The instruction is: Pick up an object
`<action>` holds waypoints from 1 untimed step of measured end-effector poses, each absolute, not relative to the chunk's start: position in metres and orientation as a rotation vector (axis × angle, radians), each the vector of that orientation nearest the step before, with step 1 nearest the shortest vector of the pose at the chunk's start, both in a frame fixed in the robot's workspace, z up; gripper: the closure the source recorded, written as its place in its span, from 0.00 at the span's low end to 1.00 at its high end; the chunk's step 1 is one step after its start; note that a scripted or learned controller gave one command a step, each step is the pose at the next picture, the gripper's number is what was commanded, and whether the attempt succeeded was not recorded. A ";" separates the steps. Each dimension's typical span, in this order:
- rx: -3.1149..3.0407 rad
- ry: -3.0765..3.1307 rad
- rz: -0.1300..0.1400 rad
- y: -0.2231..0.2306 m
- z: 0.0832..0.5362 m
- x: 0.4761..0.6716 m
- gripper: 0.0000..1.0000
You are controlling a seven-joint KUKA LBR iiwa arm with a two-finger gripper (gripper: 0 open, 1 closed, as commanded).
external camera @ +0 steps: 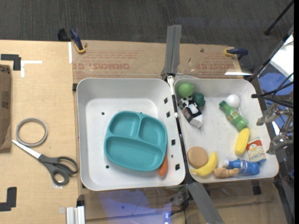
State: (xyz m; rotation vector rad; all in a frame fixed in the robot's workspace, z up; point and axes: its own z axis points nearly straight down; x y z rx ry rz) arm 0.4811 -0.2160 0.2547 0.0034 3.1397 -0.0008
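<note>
**A:** Bench (42,92) is light wood, dark carpet (140,8) behind it. Cardboard (121,62) lies under the two bins, clamped at the back corners. Scissors (49,161), tape roll (32,131) and a brown bag (4,108) cut off by the left edge sit well apart from the bins.

**B:** What's hard to read?

**A:** Carrot (163,167) in the left bin (88,125): mostly tucked under the corner of the teal tray (135,141), orange end poking out. Right bin (212,120): ginger (226,172) is partly covered by the blue bottle (244,166), and the bun (198,157) sits against the banana (208,166). Black-and-white toy (191,111) is too small to identify; it touches a dark green thing (199,99), unclear what. Green ball (186,89) sits in the back left corner just beside them.

**B:** Rest of the right bin?

**A:** Green bottle (233,115) with a white cap, tilted, mid-bin. Corn (241,140) below it. Small carton (255,150) near the right wall, touching the blue bottle.

**B:** Gripper?

**A:** Metal parts at the right edge, gripper (279,129) I think, over the right wall of the right bin, just beside the carton. Partly cut off and mixed with dark cables. Can't tell how it stands. Nothing visibly held.
</note>
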 end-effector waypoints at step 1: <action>0.717 3.059 0.001 -0.198 0.100 0.478 0.00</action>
